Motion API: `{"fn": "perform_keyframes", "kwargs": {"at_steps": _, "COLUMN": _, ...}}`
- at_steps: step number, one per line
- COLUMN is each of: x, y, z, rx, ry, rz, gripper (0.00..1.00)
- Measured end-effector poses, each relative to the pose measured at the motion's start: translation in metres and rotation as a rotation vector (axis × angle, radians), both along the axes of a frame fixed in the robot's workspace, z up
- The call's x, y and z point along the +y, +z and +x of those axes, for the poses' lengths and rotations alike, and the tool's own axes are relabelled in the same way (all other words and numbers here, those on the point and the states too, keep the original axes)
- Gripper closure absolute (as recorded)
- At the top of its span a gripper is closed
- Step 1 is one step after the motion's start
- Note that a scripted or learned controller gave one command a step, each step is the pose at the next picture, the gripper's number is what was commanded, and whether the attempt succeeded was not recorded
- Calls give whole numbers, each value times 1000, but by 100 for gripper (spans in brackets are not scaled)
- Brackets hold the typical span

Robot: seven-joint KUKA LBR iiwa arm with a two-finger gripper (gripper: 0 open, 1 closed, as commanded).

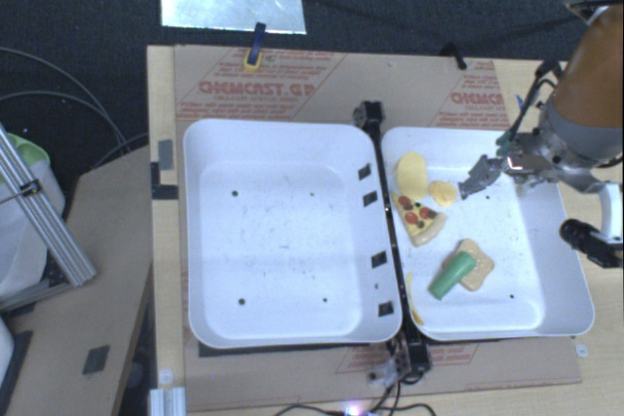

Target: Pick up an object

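The right bin (556,248) holds several toy foods. A pale yellow banana-like piece (411,173) lies at its upper left, with a small yellow lump (444,193) beside it. Below them sits a pizza slice (421,219). Further down, a green cylinder (450,276) rests against a tan bread slice (477,265). My gripper (480,177) hangs over the upper middle of this bin, just right of the yellow lump, open with nothing between its fingers.
The left bin (205,151) sits beside the right one, with a black hinge strip (386,229) between them. Both rest on a cardboard sheet (292,83). A metal frame (39,219) stands at the far left. The arm's black fitting (590,242) overhangs the right bin's edge.
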State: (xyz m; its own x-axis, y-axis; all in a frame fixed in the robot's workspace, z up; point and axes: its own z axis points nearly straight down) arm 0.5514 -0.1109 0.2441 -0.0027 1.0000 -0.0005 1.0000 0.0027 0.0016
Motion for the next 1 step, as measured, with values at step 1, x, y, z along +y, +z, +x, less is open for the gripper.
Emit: {"fn": "perform_keyframes", "kwargs": {"at_steps": 1, "x": 2, "y": -124, "z": -69, "rx": 14, "ry": -4, "rz": 4, "gripper": 0}}
